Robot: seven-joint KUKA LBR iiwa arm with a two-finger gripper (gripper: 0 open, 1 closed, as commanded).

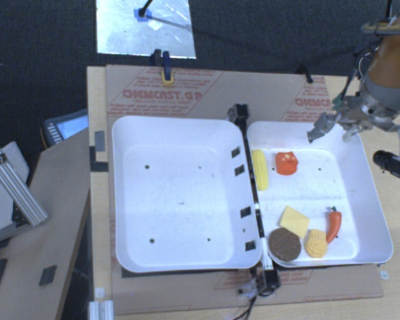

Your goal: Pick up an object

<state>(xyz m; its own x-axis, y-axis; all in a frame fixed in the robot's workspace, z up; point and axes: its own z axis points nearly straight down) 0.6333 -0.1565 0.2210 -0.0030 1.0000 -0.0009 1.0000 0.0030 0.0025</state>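
Corn cob (259,169), yellow and slim, lay along the right bin's (360,179) left wall, a red tomato-like piece (287,163) just beside it. Tool (332,125) hovered over the bin's far edge, holding nothing; open or closed, could not tell. Best bet: descend squarely over one isolated item, avoiding the near-corner cluster.
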